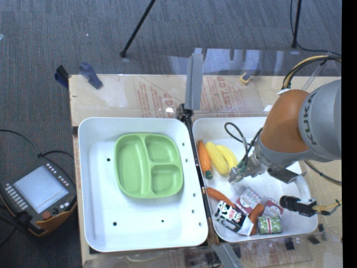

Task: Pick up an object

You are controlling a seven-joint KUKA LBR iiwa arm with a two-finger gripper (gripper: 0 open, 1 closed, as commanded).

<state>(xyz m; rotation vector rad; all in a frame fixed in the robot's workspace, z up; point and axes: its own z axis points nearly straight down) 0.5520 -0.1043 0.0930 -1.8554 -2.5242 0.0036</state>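
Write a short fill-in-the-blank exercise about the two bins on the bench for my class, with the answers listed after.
1. The green plate lies in the ____ bin of the camera view.
2. The plate has ____ compartments.
3. The corn is coloured ____.
4. The carrot lies between the corn and the bin's ____ wall.

Missing words: left; three; yellow; left

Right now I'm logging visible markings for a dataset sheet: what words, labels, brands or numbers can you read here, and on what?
"KU": black letters on the grey arm housing, cut off at the picture's edge.
Red print on the brown bench board: too faint and skewed to read.
Cow-patterned carton: markings too small to read.
Red-and-white packet: print blurred, unreadable.
Small green can: label unreadable.
Handheld pendant screen: nothing legible.
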